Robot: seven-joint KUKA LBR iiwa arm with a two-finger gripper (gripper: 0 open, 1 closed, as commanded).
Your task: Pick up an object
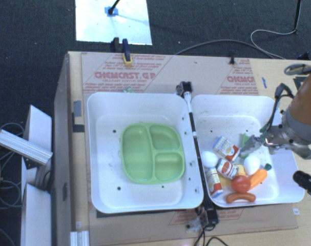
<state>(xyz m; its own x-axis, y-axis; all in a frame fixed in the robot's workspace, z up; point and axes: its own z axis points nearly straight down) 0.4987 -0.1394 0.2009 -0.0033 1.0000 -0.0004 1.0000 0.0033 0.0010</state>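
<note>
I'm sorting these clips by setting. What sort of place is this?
Probably a robotics lab or test bench: two white bins sit on a board-covered bench, a robot arm reaches over toy food, and loose cables trail across dark carpet.

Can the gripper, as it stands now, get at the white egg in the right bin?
Probably yes. The gripper hangs just above the white egg in the right bin, and nothing lies over it; only the carrot crowds it.
</note>
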